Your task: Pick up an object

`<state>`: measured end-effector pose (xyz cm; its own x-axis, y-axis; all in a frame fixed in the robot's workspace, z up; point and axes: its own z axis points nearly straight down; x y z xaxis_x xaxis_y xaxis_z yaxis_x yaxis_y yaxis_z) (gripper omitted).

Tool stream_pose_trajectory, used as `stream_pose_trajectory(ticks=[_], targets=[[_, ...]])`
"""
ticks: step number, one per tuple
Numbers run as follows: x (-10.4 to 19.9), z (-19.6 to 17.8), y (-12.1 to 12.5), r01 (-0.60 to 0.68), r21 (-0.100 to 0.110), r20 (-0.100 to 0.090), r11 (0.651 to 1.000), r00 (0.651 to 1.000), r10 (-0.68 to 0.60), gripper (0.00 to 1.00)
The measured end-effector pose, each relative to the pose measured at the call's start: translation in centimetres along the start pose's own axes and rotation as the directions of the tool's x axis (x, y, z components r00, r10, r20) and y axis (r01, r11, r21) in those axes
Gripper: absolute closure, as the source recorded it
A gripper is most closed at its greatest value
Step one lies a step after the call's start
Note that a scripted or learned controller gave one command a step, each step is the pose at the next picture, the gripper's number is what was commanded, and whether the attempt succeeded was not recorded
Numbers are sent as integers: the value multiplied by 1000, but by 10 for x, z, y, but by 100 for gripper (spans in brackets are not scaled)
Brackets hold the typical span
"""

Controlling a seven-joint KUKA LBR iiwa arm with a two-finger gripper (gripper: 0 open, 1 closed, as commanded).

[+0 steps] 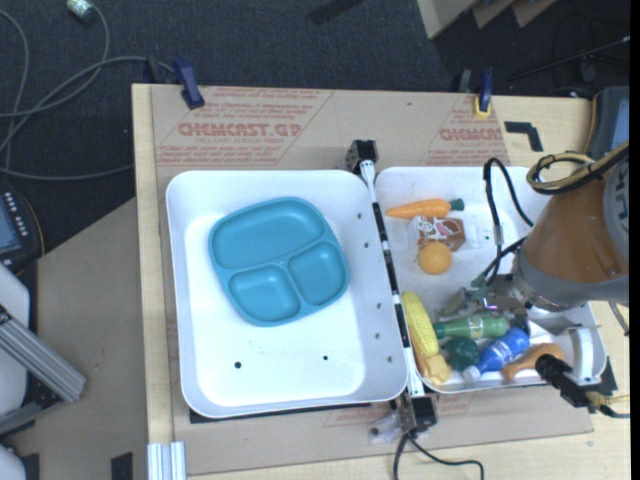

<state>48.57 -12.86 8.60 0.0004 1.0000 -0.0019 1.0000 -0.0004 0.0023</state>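
Observation:
The right bin [470, 183] holds a pile of toy items. An orange carrot [420, 208] lies at its far side, with a brown-and-white packet [441, 232] and an orange ball [434, 258] just below it. A yellow corn cob [420, 328] lies along the left wall. A green bottle [472, 326], a dark green piece [461, 350] and a blue bottle [503, 350] crowd the near side. My gripper [482, 298] hangs low over the pile, just above the green bottle, reaching in from the right.
The left bin [200, 368] carries a blue divided plate [278, 260]. A black clip [361, 153] sits where the two bins meet. An orange-brown piece [528, 360] lies by the right bin's near wall, and black cables [493, 198] loop over that bin.

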Motion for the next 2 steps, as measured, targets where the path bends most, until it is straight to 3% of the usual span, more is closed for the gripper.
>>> stream_pose_trajectory(ticks=[1, 2], targets=[[43, -105, 62, 8, -13, 0, 1000, 1000, -8, 0], [-34, -30, 49, -7, 10, -1, 1000, 1000, 7, 0]])
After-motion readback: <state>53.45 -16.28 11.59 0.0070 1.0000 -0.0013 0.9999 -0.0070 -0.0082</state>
